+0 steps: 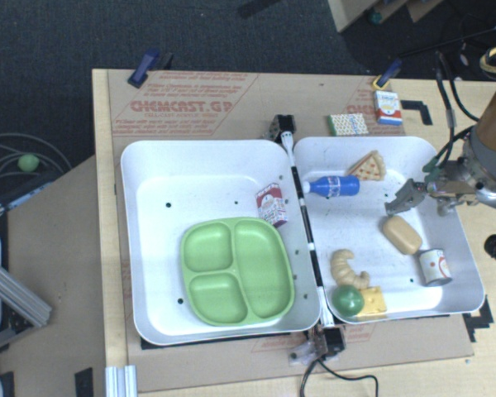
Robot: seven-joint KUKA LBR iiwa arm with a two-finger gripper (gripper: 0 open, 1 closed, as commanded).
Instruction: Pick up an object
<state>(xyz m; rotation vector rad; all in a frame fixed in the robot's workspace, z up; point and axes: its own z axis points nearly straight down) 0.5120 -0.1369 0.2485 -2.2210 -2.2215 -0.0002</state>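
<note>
On the bench [107,222] two shallow white bins stood side by side. Inside the left bin [149,172] lay a green plate [236,271] with three compartments, close to the front wall. Just beside its upper right corner was a small red and white packet [271,204], near the wall that the two bins share.

The right bin [471,292] had several small things in it. A blue bottle [334,187] with a white label lay on its side in the upper left part, and a toy slice of pizza [368,167] was just above it, to the right. A tan, bread-like piece [403,235] lay in the middle right part of the bin. A small can [434,265] with a red mark lay near it, toward the right wall. At the front were a toy croissant [348,267], a green ball [346,301] and a yellow block [373,301], all close together; the ball touched the yellow block.

The gripper [405,199] reached in from the right and hung over the right bin, just above the bread-like piece and to the right of the bottle. Its dark fingers pointed to the lower left. Nothing was seen between them, but whether they were open or closed could not be told.

Behind the bins, on the bench, a small patterned card [348,124] and a little box [387,107] lay near each other.
</note>
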